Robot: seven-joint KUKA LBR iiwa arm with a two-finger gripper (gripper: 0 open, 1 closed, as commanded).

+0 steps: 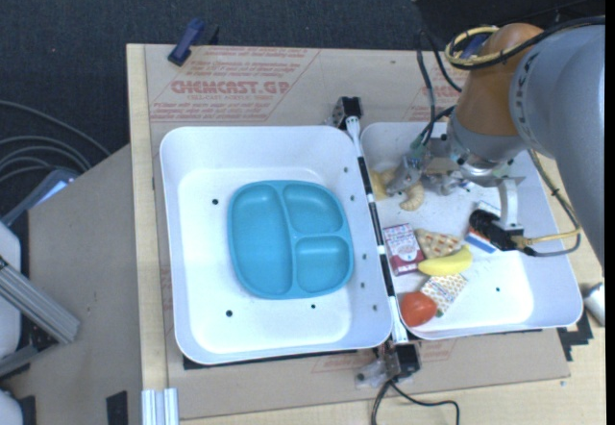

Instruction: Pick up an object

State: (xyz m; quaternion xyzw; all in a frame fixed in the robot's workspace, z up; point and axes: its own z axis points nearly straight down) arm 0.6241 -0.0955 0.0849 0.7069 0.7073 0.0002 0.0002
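My gripper [430,175] hangs low over the back left part of the right bin [538,303]. Just below it lies a small beige lumpy piece [413,198], very close to the gripper; whether they touch I cannot tell. A yellow piece [379,185] rests against the bin's left wall. Toward the front lie a pink packet [401,247], a waffle piece [438,244], a yellow banana [446,263], a patterned packet [444,289] and a red tomato [417,308].
The left bin [192,250] holds a blue divided plate [289,237]. The grey arm with its orange band [495,87] comes in from the right over the right bin's back edge. A blue object [186,41] lies on the cardboard behind the bins.
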